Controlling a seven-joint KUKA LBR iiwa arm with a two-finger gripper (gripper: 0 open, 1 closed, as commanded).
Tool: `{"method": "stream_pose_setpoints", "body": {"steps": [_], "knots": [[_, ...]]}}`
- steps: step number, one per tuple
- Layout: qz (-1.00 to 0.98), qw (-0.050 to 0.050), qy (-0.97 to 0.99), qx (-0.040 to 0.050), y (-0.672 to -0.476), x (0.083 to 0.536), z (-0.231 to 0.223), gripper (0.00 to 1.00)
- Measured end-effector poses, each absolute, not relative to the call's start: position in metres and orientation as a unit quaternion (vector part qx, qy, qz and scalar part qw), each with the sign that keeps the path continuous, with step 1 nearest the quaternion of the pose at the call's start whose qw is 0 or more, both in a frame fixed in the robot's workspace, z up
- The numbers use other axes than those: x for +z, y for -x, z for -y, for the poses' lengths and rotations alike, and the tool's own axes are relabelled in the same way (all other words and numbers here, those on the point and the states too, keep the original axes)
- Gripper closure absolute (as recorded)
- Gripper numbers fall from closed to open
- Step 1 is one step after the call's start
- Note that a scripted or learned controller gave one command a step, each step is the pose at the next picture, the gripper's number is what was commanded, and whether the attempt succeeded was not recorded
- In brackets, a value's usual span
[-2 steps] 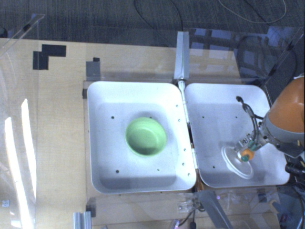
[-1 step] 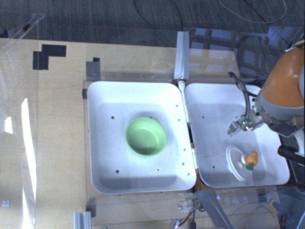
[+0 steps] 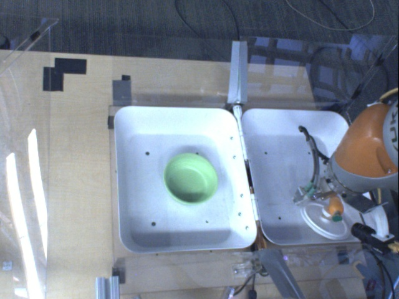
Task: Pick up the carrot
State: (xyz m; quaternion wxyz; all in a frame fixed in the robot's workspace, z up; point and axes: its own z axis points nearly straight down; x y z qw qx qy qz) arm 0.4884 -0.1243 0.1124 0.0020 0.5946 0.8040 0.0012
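Note:
The carrot [image 3: 335, 207] is a small orange piece with a green end, low in the right bin [image 3: 274, 167] near its front right corner. It lies over a round, clear-white dish [image 3: 321, 222]. My gripper [image 3: 313, 194] hangs just left of the carrot, close above the dish, under the arm's orange band [image 3: 366, 147]. Metal parts and a dark cable crowd the spot, so whether the carrot touches the gripper is unclear.
A green bowl [image 3: 191, 178] sits in the middle of the left bin [image 3: 134, 136]. A metal divider [image 3: 239, 73] runs between the bins at the back. Dark cables lie beyond the bench, and the arm's bulk covers the right bin's right side.

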Motion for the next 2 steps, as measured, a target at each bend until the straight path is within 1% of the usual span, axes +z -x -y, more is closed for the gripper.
{"method": "stream_pose_setpoints", "body": {"steps": [1,2], "knots": [[-0.804,0.002,-0.595,0.0012,-0.488,0.112,0.124,0.0],[-0.786,0.004,-0.618,0.0017,-0.505,0.135,0.186,0.0]]}}
